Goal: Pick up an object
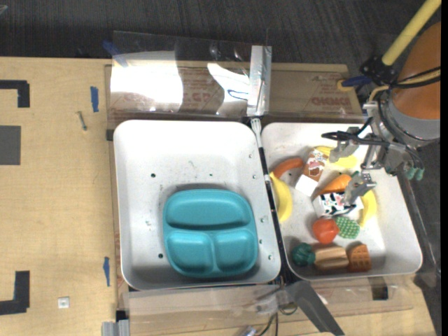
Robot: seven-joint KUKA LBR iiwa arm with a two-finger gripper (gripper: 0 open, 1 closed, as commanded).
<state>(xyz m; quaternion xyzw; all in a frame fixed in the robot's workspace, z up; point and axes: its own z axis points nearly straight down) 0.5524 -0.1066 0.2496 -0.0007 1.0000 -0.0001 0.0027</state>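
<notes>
Reaching into the right bin [413, 254], claw [358, 182] over the toys [334, 205], grip unreadable; next, descend and close.

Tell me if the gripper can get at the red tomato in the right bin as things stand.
Probably yes. The tomato lies uncovered on top, just below the gripper. A black-and-white toy and green ball crowd it, so the grip may be tight.
</notes>
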